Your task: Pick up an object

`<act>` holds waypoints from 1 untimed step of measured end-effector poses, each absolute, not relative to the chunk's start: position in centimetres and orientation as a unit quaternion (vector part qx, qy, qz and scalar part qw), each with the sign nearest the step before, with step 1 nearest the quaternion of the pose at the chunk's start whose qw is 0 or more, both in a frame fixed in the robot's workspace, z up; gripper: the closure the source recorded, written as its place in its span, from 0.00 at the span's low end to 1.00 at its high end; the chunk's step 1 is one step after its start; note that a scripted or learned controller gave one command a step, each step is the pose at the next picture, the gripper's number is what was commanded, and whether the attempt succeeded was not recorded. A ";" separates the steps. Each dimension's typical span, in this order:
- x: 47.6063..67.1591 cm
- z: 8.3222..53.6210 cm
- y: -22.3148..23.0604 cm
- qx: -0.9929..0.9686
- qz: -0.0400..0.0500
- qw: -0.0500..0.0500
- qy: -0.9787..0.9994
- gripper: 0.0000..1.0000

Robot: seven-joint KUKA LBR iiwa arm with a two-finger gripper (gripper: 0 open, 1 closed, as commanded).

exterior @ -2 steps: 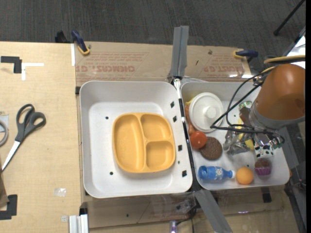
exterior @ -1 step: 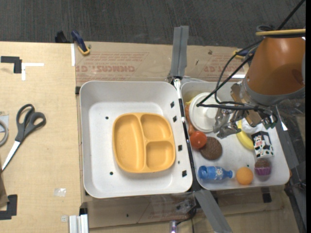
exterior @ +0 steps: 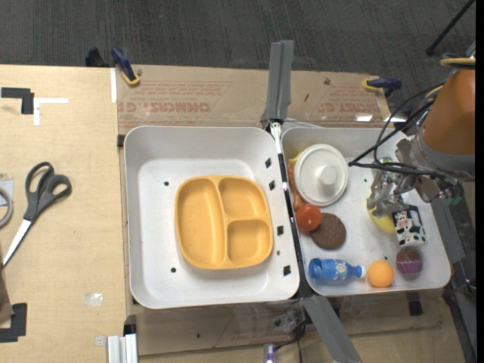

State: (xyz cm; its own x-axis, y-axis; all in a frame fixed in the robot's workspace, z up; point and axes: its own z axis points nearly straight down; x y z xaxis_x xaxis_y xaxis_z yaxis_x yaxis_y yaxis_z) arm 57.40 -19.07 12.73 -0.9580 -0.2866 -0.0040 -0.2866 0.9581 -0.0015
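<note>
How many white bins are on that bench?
2. The left bin holds a yellow divided tray; the right bin beside it holds the small objects, with the arm's gripper reaching in.

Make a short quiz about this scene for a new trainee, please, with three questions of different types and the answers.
1. True or false: the yellow divided plate lies in the left bin.
2. Multiple choice: what lies directly beside the blue bottle, on its right in the camera view? A) scissors B) orange ball C) white lid
3. Fill in: the end effector hangs over the ____ bin, near a yellow object.

Key: 1 true. 2 B, the orange ball. 3 right; the right bin also holds a white round lid, a brown cookie and a red tomato.
</note>
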 end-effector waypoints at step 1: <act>57.5 12.8 -19.0 -0.145 0.000 0.003 0.989 0.00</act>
State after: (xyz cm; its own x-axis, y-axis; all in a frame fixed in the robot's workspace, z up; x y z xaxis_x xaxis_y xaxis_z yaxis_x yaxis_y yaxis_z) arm 57.45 -19.02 12.78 -0.9578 -0.2875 -0.0051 -0.2874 0.9578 -0.0017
